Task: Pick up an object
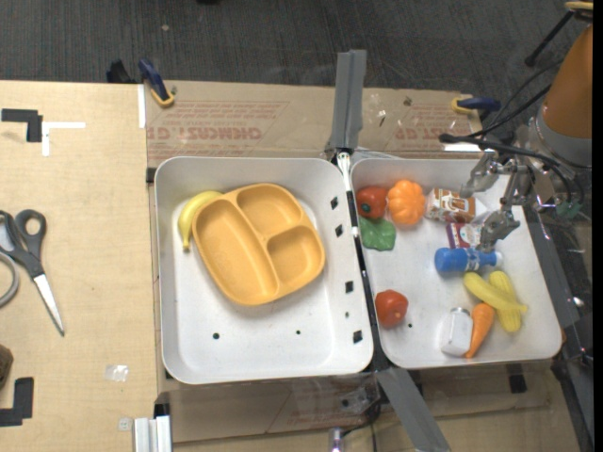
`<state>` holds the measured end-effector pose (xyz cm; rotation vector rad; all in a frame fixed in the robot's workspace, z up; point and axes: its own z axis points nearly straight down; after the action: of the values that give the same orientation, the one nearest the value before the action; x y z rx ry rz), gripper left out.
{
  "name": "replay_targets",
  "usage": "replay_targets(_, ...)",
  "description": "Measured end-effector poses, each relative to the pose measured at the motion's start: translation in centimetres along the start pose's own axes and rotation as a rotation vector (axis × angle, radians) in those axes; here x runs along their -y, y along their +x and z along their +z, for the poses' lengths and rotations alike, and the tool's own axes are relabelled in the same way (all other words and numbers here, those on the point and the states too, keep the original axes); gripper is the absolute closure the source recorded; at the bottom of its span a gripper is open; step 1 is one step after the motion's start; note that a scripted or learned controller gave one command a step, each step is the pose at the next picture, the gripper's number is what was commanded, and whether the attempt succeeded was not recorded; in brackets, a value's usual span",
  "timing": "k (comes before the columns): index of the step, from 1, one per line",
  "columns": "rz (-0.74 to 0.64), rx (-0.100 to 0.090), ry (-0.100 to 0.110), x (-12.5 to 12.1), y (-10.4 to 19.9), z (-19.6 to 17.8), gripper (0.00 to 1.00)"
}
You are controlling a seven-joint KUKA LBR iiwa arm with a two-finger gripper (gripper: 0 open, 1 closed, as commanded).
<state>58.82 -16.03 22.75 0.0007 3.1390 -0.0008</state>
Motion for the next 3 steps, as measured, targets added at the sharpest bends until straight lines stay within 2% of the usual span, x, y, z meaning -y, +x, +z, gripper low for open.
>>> replay_targets(1,0.143,0.000,0.000,-0.3,2.5,12.8,0.00)
replay_targets(2,0.139,0.004,0.001,-0.4,2.3,11.8,1.00)
replay_targets(3,0.211,-0.002,-0.001,-6.3,6.7,13.6,1.00)
